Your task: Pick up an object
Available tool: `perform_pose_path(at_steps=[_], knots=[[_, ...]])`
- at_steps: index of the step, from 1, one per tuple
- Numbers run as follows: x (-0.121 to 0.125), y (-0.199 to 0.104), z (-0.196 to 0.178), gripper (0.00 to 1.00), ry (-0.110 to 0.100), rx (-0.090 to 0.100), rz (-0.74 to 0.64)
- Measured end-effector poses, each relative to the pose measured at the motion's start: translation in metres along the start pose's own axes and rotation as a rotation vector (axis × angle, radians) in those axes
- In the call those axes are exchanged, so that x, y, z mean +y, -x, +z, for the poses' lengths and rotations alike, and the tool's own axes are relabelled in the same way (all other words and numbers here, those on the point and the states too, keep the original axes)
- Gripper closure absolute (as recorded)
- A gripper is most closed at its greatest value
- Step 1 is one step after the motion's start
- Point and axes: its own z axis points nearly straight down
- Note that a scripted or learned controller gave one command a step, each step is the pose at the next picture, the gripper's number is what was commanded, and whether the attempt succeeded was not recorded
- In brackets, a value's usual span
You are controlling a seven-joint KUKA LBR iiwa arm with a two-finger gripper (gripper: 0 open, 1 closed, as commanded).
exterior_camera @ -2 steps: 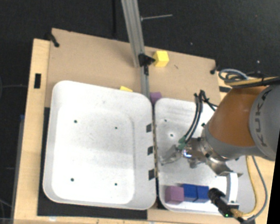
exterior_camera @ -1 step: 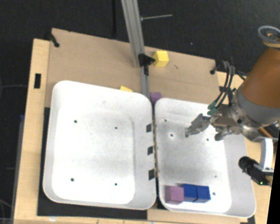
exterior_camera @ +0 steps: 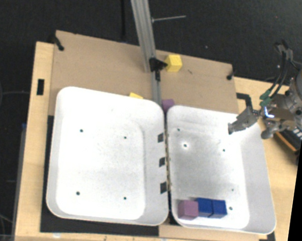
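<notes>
Gripper hangs over the upper right edge of the right bin, one finger jutting left and down over the rim, the other shorter and just beside the wrist; jaws stand apart with nothing between them, touching no object. Objects lie well away at the bin's near edge: purple block touching a blue block on its right, both against the bottom wall. Outside the bins, a yellow block sits on the bench by the slanted metal rail, a small purple piece and a yellow scrap lie at the bins' far rims.
</notes>
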Motion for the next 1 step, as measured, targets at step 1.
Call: perform_pose_path(at_steps=[1], knots=[[0.1257,0.0448,-0.0035,0.00,-0.007,0.000,-0.004]])
